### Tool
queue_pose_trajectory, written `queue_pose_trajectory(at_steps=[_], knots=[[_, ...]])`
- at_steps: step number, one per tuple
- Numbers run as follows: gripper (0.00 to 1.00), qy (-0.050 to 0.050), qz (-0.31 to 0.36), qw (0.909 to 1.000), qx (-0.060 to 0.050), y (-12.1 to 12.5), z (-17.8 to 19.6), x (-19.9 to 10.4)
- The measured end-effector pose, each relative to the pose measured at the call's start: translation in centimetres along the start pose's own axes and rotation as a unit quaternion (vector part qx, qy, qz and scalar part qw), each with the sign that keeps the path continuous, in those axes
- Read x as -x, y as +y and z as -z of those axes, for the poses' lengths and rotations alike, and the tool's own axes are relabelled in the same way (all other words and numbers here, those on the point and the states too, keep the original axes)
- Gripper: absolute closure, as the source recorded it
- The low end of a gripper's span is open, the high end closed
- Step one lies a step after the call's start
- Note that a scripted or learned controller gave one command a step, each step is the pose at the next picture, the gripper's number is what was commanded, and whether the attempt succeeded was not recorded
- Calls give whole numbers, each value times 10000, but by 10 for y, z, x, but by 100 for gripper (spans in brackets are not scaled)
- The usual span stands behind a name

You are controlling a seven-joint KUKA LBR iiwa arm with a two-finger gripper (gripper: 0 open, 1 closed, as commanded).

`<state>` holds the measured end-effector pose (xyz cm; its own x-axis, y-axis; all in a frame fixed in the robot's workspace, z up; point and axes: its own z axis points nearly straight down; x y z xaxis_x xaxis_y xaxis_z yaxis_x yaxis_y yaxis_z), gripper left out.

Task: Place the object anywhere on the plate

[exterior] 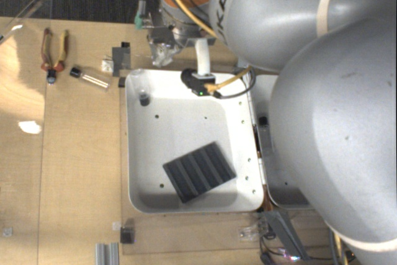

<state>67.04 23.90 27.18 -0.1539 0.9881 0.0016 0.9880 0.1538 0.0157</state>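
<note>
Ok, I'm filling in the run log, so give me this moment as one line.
gripper: over the left bin's far rim, nothing seen held | left bin: dark ribbed plate, near half | object on plate: none seen

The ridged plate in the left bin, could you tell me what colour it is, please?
Dark grey to black, with parallel ridges, seen in the camera view: the plate.

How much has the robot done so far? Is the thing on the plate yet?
Done: nothing that I can see. The dark ribbed plate lies in the left bin with nothing on it.
In hand: the gripper is up at the bin's far edge. I can't tell whether it holds anything.
Left: bring the object over and set it on the plate.
</note>
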Motion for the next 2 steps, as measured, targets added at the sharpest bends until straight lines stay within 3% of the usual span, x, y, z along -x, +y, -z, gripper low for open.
queue_pose_trajectory(at_steps=[1,2], knots=[[100,7,2185,9758,-46,-3,77,15],[100,4,840,9965,-59,-30,44,10]])
